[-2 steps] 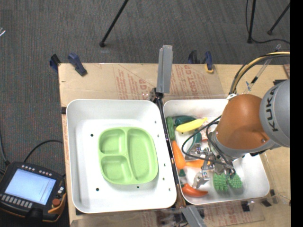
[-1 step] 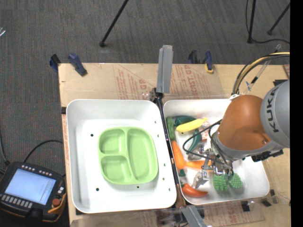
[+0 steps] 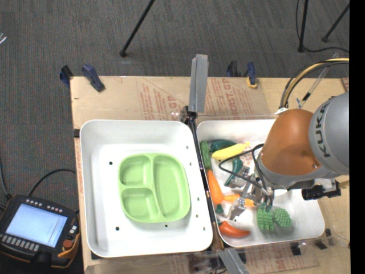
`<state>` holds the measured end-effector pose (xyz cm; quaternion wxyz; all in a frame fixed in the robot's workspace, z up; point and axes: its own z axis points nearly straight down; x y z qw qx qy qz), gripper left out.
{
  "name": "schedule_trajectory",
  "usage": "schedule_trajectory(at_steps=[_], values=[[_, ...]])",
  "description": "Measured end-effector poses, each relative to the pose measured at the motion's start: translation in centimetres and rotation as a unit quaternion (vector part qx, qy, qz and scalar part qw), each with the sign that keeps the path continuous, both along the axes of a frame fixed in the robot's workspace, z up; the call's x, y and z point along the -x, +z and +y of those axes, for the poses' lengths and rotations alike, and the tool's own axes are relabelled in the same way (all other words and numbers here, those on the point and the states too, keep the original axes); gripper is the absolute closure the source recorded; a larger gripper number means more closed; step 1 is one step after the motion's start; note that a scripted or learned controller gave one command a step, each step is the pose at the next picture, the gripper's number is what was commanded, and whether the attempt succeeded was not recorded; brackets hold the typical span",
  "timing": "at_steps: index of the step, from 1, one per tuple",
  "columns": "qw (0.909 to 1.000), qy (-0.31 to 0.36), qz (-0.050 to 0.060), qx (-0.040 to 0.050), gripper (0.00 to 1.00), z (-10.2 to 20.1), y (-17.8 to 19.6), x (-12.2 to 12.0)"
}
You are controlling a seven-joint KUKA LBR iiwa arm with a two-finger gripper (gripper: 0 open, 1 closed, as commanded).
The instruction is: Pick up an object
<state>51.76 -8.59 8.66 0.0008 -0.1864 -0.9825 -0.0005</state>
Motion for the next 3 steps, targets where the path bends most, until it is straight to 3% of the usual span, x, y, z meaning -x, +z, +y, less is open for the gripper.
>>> schedule_trajectory(at_steps=[1, 2, 3], values=[[1.0000, 0.002, 0.000, -0.0002, 1.00, 0.0, 0.9, 0.0], [1.0000, 0.004, 0.000, -0.0004, 1.00, 0.1, 1.8, -0.1], [0.9993, 0.038, -0.005, 0.0002, 1.00, 5.8, 10.4, -4.5]])
